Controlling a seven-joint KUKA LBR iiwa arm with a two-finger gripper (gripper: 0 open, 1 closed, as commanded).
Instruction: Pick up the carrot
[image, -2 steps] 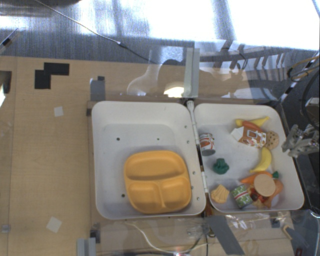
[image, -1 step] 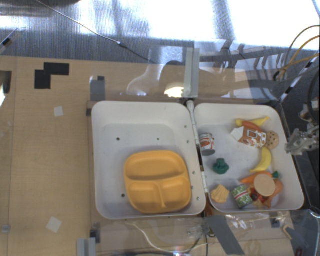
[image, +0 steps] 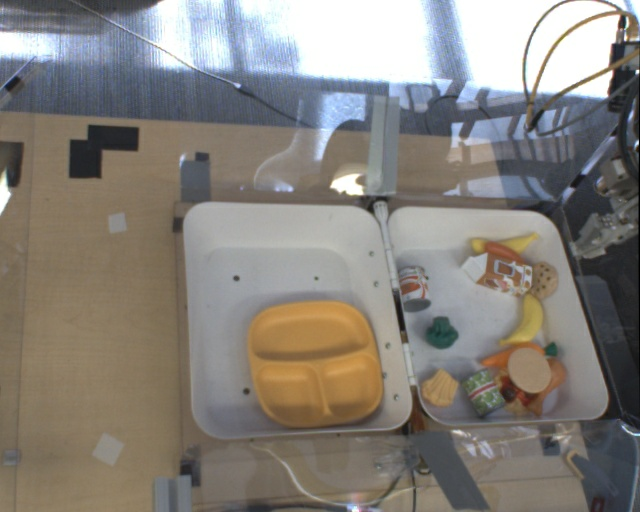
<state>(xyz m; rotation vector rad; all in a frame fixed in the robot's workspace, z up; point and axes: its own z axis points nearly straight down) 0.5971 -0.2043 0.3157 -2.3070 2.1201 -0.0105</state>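
That cluttered front corner of the right white bin (image: 575, 300) buries the small orange plastic carrot (image: 497, 356), so I'd drop in steep; can't tell my jaws' state.

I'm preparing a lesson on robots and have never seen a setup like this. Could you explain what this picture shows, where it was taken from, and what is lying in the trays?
One camera looks down at a slant on a wooden bench with two shallow white bins side by side. The left bin holds a yellow divided plate. The right bin holds toy food: two bananas, a small can, a green piece, a cracker and a carrot in the pile at the near corner. The robot's arm comes in from the right; its hand sits by the right bin's edge, and I see nothing held in it.
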